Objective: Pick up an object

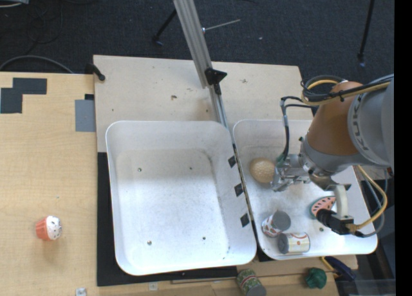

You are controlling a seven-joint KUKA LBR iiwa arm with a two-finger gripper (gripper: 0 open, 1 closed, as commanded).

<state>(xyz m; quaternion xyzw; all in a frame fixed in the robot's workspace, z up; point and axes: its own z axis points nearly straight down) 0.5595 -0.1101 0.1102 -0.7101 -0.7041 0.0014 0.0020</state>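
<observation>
Table edge, nearest: green lump (315, 278) and dark can (248, 282) outside the bins on the table (38, 159); likely beyond an easy reach.
Near corner of the right bin (367, 246): small jar (293, 243) on its side, just beside a grey cup (277, 221); crowded, so a grab here could knock one into the other.
Far left on the table: small red-and-white toy (48, 228), well apart from both bins.
Middle of the right bin: flat red-and-white disc (322, 206), partly under the arm's cables; low profile, hard to get a grip on.
Gripper (283, 179): low in the right bin, just beside the tan ball; open or closed cannot be told from this view; nothing seen held.
Likeliest target: tan ball (262, 170), near the wall next to the left bin (167, 198).
Main risk: round ball, so an off-centre squeeze may squirt it out sideways towards that wall.
Second risk: closing beside the ball rather than around it, then lifting with nothing.
Third risk: a scrape on the bin wall if pushed further left.
Far end: slanted metal rail (193, 31) above the bins, clear of the arm.
</observation>
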